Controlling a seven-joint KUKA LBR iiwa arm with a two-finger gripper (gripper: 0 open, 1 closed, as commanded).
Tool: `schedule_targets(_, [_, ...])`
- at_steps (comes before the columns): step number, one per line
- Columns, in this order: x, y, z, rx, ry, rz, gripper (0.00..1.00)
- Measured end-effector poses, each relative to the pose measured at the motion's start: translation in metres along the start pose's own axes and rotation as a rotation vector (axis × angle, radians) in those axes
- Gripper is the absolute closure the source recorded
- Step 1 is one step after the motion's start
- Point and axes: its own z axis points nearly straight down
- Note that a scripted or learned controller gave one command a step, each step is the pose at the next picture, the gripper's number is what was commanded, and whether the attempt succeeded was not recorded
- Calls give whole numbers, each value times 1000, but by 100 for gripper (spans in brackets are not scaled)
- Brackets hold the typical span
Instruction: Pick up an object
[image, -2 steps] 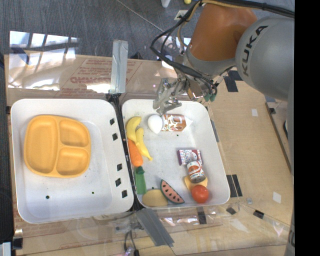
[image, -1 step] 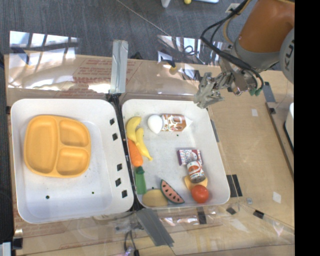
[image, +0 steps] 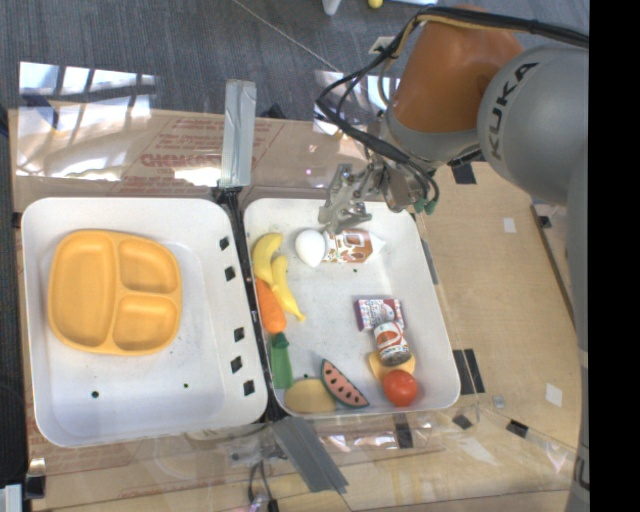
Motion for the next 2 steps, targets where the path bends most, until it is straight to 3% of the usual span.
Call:
schedule_targets(1, [-2,-1,-13,3,-6,-1,100])
schedule_targets(2, [5,-43,-64,6,-6,-143,100])
